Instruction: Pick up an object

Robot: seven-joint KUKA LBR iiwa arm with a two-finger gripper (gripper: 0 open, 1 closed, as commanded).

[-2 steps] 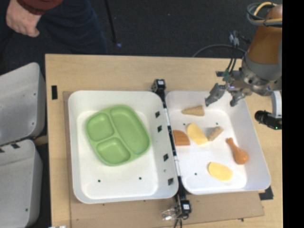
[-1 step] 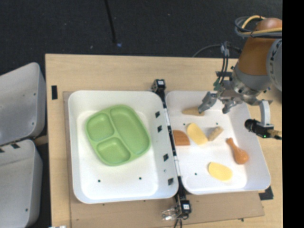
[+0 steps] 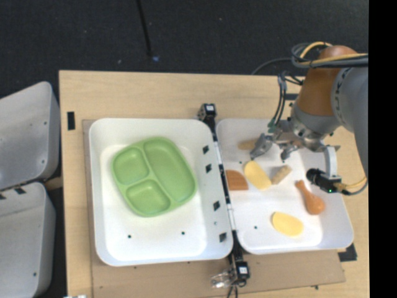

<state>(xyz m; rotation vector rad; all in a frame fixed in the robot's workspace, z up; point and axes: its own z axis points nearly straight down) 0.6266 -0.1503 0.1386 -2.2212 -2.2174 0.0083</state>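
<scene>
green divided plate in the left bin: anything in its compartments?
Empty. All three compartments of the green plate show bare green; the food pieces lie in the right bin.

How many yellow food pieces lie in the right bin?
2. One yellow piece lies near the middle of the right bin, and the other yellow piece lies nearer its front edge. The arm may hide more.

A robot lab: a wooden bench [image 3: 155,92] bearing two white bins [image 3: 99,228] on dark carpet.

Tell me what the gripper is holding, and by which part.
Nothing. The gripper hangs open over the right bin, with no food between its fingers.
</scene>
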